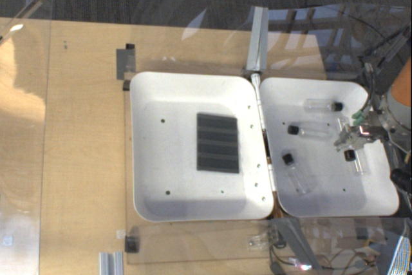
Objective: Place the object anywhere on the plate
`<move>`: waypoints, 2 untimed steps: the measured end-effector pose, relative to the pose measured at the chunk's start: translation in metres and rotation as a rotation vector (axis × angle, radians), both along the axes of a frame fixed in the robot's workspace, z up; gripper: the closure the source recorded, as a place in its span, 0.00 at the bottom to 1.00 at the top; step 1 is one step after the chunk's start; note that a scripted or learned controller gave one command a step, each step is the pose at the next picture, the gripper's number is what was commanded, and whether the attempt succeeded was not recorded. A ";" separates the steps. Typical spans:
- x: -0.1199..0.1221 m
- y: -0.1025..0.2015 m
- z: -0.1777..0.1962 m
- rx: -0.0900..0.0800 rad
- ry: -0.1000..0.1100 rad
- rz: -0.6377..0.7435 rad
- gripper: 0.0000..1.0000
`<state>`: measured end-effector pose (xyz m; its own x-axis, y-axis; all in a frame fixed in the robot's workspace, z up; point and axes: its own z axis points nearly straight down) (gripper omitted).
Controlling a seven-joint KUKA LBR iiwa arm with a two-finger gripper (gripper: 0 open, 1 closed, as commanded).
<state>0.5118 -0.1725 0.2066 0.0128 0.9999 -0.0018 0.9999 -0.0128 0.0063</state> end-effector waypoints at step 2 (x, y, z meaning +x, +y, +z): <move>0.103 0.132 0.137 0.000 -0.004 0.134 1.00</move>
<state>0.6146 -0.0401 0.3434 -0.1207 0.9927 -0.0025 0.9926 0.1207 0.0102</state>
